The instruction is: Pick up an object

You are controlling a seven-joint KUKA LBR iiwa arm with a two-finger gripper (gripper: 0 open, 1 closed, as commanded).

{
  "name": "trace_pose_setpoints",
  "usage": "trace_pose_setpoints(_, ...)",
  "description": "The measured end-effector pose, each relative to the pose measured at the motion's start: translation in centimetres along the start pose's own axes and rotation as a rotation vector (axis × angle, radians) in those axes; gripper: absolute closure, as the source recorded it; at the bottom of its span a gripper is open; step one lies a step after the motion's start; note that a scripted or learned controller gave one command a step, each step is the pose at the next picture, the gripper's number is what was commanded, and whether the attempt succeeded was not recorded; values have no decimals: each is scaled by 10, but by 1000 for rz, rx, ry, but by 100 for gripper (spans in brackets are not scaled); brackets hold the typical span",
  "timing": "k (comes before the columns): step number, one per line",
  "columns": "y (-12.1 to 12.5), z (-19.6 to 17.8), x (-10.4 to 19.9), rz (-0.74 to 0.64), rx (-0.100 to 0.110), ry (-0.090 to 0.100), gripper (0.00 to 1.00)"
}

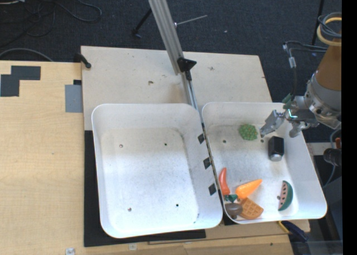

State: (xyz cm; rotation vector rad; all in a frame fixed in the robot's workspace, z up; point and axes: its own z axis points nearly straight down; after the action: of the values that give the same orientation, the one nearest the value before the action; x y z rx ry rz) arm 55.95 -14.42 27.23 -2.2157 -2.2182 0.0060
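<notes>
On the desk (134, 75) there are two white bins side by side. The left bin (106, 192) carries only small dark specks on its floor. The right bin (312, 184) holds seven small things.

Near the back of the right bin lies one green bumpy ball (248, 132). Just to its right lies one black cylinder (275, 148), close to the right wall. At the front right lies one watermelon slice (285, 195), green at the rim and red inside. At the front left the other four things are gathered: one red pepper (223, 181) against the divider between the bins, one orange carrot (249, 187) just beside it, one waffle-like brown piece (251, 210) below the carrot, and one dark brown lump (234, 209) touching the waffle piece at its left.

The arm comes in from the right, and its tool (281, 127) hangs over the back right part of the right bin, between the green ball and the black cylinder, a little above them. Two grey fingers (272, 122) are spread apart, so the tool is released, and nothing sits between them.

One slanted metal bar (167, 30) rises from the back of the desk, above the place where the two bins meet.
</notes>
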Motion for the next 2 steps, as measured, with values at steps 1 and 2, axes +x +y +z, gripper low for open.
trace_pose_setpoints(1, 1, -2, -1, 1, -4, -1, 0)
trace_pose_setpoints(2, 3, 43, 5, 1, 1, 0, 0)
